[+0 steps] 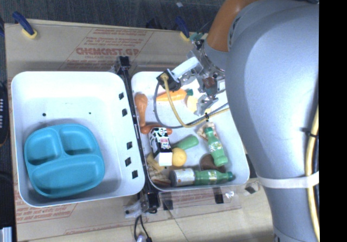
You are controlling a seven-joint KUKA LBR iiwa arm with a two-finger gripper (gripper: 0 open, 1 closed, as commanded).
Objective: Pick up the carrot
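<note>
while my hand (pixel 203 91) hangs over the right bin (pixel 238 151), i can't tell its grip state. carrot (pixel 172 96) lies beside it at the bin's top end (likely light, stiff, slick plastic); i'd pinch mid-body, across the width.

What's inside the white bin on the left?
A blue divided tray lies inside the left bin, toward its near corner. The bin floor beneath the tray is covered.
</note>
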